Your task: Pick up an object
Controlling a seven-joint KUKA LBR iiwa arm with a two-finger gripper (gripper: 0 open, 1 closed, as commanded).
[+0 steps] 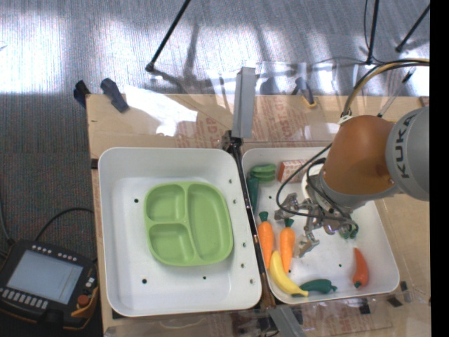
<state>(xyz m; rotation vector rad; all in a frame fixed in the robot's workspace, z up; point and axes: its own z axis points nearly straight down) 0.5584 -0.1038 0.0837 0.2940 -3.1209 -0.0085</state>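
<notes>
My gripper [307,239] hangs low over the middle of the right bin [382,248], below the orange band of the arm [358,159]. Just to its left lie two orange carrots [266,237] [287,243], side by side. A yellow banana [284,276] lies in front of them, with a dark green pepper [319,285] beside it. A small orange vegetable [360,269] sits to the front right. Nothing shows clearly inside the gripper. The arm hides part of the bin's back half.
The left bin [119,188] holds a light green divided plate [188,223]. At the back of the right bin are a green piece [264,172], a dark green cucumber [252,188] and a small orange-and-white box [290,168]. A green bit [349,231] peeks out at the gripper's right.
</notes>
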